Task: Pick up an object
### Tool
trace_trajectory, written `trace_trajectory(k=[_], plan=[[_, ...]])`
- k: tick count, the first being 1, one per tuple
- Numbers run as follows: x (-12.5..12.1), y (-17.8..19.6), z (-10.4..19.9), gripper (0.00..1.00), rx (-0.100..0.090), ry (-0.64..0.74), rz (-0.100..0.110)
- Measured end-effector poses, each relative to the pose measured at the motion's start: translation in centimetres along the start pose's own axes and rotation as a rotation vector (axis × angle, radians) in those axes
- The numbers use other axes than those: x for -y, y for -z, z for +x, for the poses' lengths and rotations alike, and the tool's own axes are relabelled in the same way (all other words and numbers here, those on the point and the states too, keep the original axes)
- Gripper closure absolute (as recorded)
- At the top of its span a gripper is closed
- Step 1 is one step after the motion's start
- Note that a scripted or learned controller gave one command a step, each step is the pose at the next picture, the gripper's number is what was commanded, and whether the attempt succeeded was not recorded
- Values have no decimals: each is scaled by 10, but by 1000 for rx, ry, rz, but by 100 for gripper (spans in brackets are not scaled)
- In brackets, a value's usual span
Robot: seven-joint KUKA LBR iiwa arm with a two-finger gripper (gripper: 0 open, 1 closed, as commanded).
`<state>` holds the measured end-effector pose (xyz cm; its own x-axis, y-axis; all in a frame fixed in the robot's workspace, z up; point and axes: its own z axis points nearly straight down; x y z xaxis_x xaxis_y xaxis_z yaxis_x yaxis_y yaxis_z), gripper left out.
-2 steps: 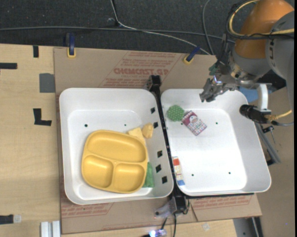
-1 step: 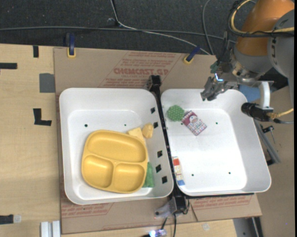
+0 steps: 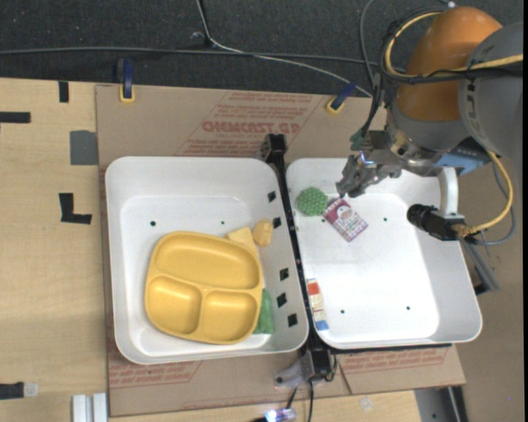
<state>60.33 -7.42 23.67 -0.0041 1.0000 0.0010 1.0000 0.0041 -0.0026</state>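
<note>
You see the gripper (image 3: 353, 185) over the right bin (image 3: 439, 323), fingers clenched on the top of a pink packet (image 3: 346, 220); the green ball (image 3: 313, 201) lies just beside that packet.

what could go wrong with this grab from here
The gripper sits right above the small pink packet, with the green ball close beside it, so a closing pinch could nudge the ball or catch both. The packet looks flat on the right bin's floor, so the fingers may slide over it and come up with nothing. Both things lie near the bin's left wall, which could crowd the approach.
</note>
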Motion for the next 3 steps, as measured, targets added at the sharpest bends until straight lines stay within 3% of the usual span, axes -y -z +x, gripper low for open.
trace_trajectory(k=[3], plan=[[75, -4, 131, 100, 0, 2, 1]])
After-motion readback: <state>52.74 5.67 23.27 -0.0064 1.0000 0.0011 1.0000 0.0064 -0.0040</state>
